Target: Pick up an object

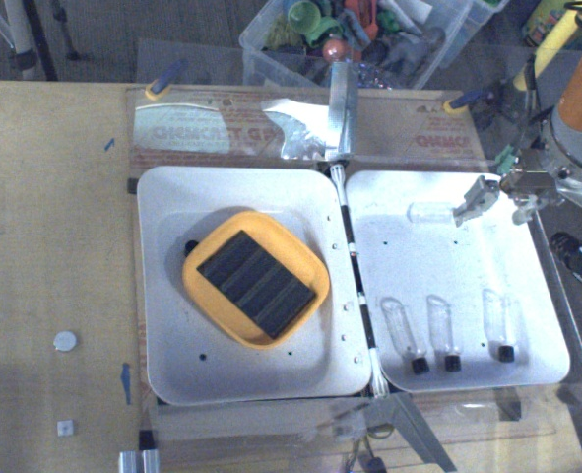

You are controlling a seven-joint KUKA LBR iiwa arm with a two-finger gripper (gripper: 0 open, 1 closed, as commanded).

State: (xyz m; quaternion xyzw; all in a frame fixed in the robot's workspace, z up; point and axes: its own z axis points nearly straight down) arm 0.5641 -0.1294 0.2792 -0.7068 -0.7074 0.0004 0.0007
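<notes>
A yellow rounded-square object (256, 278) with a black ribbed top lies tilted in the left bin (162, 264). In the right bin (448, 264), three clear tubes with black caps (397, 331) (442, 333) (495, 325) lie in a row near the front. A fourth clear tube (428, 212) lies near the back. My gripper (495, 205) hangs over the back right corner of the right bin, just right of that fourth tube. It is open, and its fingers (470, 205) have nothing between them.
A clear box of mixed toys (369, 18) stands behind the bins. A cardboard strip with a metal bar (341, 106) runs along the back edge. The wooden bench (44, 215) stretches to the left, with a small white disc (65, 341) on it.
</notes>
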